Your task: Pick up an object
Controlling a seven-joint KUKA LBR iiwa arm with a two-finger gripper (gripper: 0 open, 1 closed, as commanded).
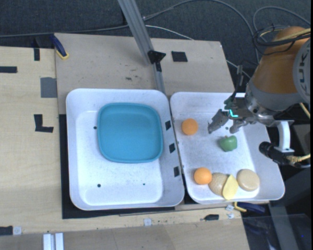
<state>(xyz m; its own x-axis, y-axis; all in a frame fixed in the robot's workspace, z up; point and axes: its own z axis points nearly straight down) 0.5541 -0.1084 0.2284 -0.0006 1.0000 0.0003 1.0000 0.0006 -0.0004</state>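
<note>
- Camera view: two shallow white plastic bins sit side by side on the bench; the left bin (83,191) carries a square turquoise plate (130,132) with rounded corners.
- The right bin (198,108) holds a small orange ball (189,127) near its left wall, a second orange ball (202,176) toward the front, a green rounded object (228,143), a beige round bun-like piece (248,179) and a yellow wedge (229,187) against a tan lump (218,182).
- The grey arm's two-finger gripper (226,124) hangs over the right bin, fingers spread apart with nothing between them, just above the green object.
- Part of the dark "KUKA" lettering shows on the arm's orange band (279,74) at the right edge.
</note>
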